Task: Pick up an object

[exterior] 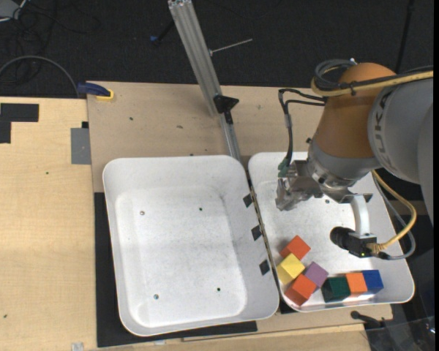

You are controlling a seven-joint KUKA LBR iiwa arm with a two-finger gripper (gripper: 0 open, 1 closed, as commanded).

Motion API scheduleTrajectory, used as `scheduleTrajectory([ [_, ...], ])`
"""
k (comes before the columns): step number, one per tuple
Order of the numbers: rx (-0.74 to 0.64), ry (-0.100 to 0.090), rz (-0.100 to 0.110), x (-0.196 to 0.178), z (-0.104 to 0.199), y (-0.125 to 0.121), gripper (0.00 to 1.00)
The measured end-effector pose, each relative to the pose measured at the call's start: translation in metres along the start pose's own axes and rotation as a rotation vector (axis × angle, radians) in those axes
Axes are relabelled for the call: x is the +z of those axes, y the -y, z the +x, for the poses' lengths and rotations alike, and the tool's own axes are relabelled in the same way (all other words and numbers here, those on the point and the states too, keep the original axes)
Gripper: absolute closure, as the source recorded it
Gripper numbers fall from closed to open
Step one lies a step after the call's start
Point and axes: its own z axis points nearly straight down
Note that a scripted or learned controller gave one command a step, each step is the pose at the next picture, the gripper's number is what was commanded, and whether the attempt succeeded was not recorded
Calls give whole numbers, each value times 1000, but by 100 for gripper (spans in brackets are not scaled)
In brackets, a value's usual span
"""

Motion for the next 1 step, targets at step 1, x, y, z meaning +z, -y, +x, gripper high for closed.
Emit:
scheduleTrajectory([
  [1,-10,0,3,-9,0,0,100],
])
